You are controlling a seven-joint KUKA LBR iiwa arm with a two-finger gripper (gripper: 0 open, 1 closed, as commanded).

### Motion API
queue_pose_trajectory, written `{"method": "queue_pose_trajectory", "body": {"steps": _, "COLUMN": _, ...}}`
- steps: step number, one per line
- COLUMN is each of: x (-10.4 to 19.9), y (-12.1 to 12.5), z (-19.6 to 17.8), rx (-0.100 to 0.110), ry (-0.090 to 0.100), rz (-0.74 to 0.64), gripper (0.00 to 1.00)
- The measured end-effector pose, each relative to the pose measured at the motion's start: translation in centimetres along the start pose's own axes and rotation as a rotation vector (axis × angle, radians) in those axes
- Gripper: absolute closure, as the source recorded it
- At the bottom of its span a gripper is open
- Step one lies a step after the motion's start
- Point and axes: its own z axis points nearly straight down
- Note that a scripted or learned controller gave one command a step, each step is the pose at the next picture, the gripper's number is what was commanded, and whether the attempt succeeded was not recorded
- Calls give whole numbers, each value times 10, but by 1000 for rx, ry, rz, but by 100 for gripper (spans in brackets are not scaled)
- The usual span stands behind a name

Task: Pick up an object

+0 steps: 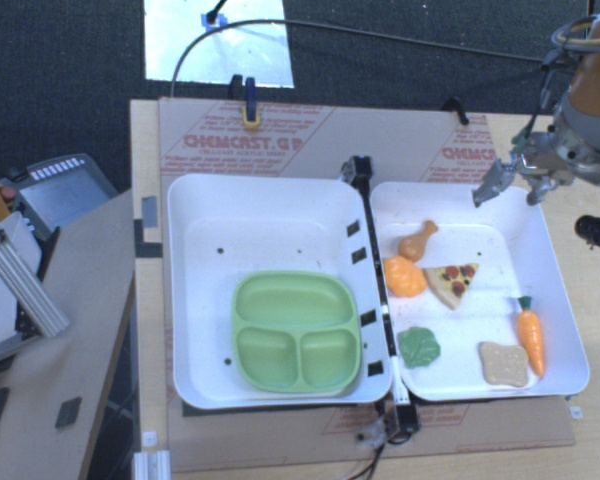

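- Camera view, looking down at a slant, has the pincer (513, 184) hanging over the far right corner of the right bin (565, 313), its two fingers spread apart with nothing between them; the grey arm (590, 108) with its orange band rises behind it toward the right edge
- below and left of the pincer, apart from it, a toy drumstick (418, 239) lies in the right bin; just below that sit an orange fruit (404, 277) and a pizza slice (453, 281) side by side
- straight below the pincer, well apart, a carrot (531, 338) lies near the bin's right wall, with a slice of bread (504, 364) beside it; a green broccoli piece (418, 347) lies further left
- far to the pincer's lower left, the left bin (210, 228) holds a green divided tray (296, 330)
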Motion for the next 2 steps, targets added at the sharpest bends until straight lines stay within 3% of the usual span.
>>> {"method": "queue_pose_trajectory", "body": {"steps": 1, "x": 1, "y": 2, "z": -8, "rx": -12, "ry": -2, "rz": -2, "gripper": 0}}
{"method": "queue_pose_trajectory", "body": {"steps": 2, "x": -4, "y": -2, "z": 52, "rx": -9, "ry": -1, "rz": 0, "gripper": 0}}
